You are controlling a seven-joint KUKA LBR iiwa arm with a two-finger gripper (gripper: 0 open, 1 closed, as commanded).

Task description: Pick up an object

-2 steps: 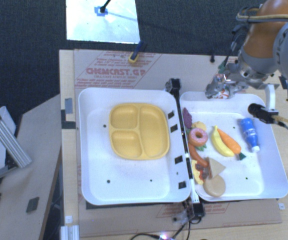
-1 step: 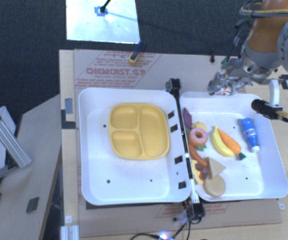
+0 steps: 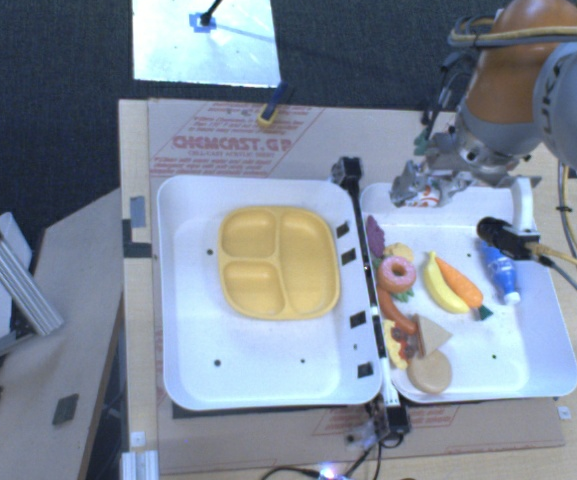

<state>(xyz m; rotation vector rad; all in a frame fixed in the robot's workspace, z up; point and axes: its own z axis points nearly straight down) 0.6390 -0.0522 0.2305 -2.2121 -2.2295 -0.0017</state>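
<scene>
- Two-finger metal gripper [image 3: 423,190] hangs over the far edge of the right white bin [image 3: 543,363]; I cannot tell its opening or any hold
- Small orange-and-white round object [image 3: 426,197] lies just beneath it
- Yellow divided plastic tray [image 3: 276,262] lies in the left white bin [image 3: 188,358]

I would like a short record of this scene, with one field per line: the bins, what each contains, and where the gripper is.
left bin: yellow divided plate
right bin: pink donut, banana, carrot, blue bottle, other toy food along its left side
gripper: over the far left corner of the right bin
gripper holding something: cannot tell
</scene>
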